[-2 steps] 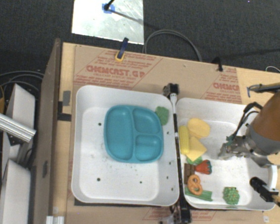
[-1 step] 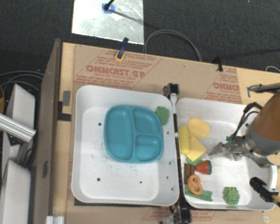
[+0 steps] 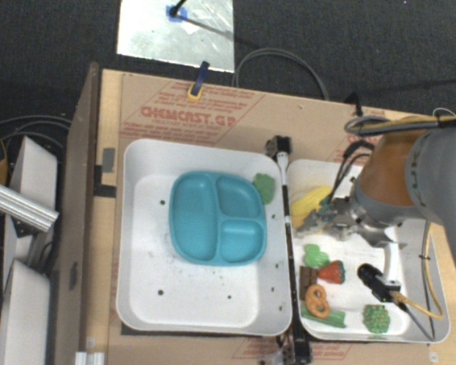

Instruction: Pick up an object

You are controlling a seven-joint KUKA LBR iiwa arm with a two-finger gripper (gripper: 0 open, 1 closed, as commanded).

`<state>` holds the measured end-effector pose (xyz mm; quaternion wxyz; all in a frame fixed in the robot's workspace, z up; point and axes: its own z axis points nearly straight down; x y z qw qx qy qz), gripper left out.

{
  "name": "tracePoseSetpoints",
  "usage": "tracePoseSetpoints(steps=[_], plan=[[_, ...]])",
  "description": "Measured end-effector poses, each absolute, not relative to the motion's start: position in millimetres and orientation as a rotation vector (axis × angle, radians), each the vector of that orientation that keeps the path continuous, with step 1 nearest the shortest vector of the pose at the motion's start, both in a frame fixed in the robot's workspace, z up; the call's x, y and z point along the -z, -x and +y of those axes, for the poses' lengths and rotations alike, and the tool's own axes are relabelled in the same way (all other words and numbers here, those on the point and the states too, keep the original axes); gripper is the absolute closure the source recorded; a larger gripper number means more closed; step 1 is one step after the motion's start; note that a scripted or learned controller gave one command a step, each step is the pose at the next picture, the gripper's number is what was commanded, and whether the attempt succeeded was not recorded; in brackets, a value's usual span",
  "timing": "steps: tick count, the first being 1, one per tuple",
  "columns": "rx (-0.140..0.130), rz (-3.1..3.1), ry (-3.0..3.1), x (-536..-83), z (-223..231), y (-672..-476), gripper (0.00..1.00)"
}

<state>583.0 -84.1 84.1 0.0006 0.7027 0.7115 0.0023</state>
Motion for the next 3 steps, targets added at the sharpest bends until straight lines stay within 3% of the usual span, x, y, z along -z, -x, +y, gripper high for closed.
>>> tracePoseSetpoints(steps=[1,2,3], plan=[[-0.006,2.225,-2.211,-85,-96,-629.7,0.0],[-0.006,2.228,-2.208,-97,-96,-628.9,1.0],[-0.004,2.229,-2.207,-97,-96,-628.6,0.0]])
